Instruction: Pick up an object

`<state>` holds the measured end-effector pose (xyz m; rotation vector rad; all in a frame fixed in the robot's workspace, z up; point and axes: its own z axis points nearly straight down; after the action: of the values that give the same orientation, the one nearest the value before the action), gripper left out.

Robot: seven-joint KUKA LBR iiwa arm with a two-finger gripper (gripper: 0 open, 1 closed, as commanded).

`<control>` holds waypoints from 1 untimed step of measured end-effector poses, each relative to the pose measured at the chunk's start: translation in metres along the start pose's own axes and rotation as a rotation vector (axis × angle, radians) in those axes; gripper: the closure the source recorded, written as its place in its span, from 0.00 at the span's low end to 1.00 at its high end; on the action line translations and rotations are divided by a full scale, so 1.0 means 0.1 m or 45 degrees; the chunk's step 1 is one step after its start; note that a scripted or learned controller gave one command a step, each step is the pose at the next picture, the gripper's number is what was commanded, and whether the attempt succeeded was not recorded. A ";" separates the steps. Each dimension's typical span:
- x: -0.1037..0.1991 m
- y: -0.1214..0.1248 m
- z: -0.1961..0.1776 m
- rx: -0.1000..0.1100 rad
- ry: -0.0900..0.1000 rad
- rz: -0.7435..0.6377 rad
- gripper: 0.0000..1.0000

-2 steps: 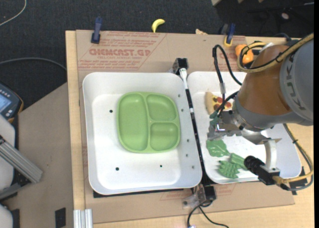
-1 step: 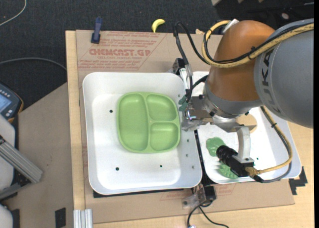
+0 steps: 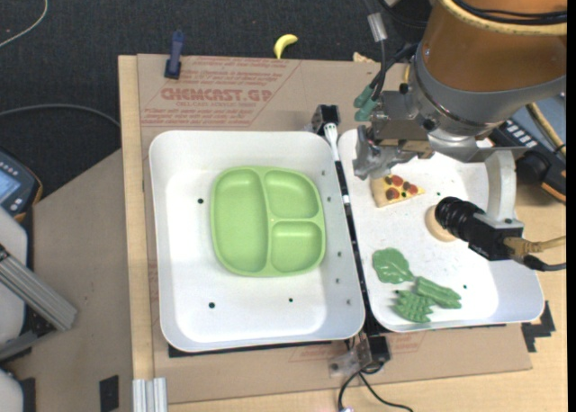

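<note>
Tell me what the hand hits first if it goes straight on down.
Probably the pizza-slice toy, lying right by the hand in the right bin. Depth is unclear from this slant, so it could land on bare bin floor beside the slice instead.

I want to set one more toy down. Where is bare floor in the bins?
Left bin: bare strips all around the plate, widest at its left and near sides. Right bin is crowded: gripper by the pizza, leaves near the front; small gap between them.

The green divided plate [image 3: 267, 221] looks like smooth, faintly glossy plastic; the white bins [image 3: 180, 221] are smooth plastic, on matt brown cardboard [image 3: 216, 91].
</note>
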<state>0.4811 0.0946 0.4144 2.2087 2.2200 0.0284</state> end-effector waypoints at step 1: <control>-0.01 -0.01 -0.02 0.020 -0.008 0.004 1.00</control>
<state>0.4800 0.0938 0.4160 2.2167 2.2216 0.0034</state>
